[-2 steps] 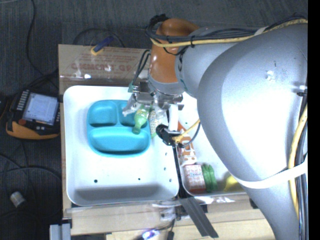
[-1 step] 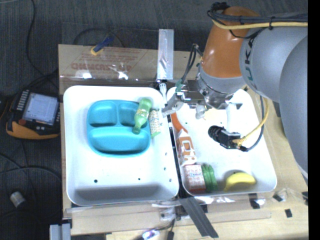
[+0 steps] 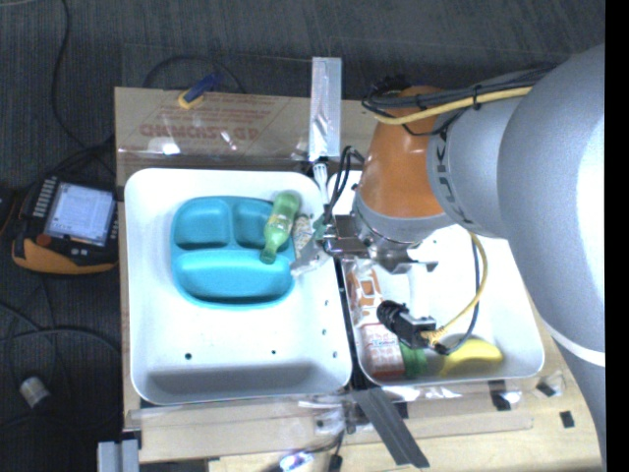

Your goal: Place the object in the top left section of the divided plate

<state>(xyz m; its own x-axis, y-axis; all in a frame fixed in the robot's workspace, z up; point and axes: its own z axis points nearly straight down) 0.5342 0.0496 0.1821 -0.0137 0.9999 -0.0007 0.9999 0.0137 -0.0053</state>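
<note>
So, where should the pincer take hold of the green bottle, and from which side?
Probably mid-body. The green bottle lies tilted on the blue plate, near its right rim, with the cap end toward the bottom. Come from above, with the fingers across its narrow width; the body is the longest, straightest part.

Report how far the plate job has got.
Done: the green bottle is out of the right bin and lies tilted across the right rim of the blue divided plate in the left bin. In hand: the gripper sits close beside the bottle; its grip is unclear. Left: getting the bottle into the top left section, which looks bare.
</note>
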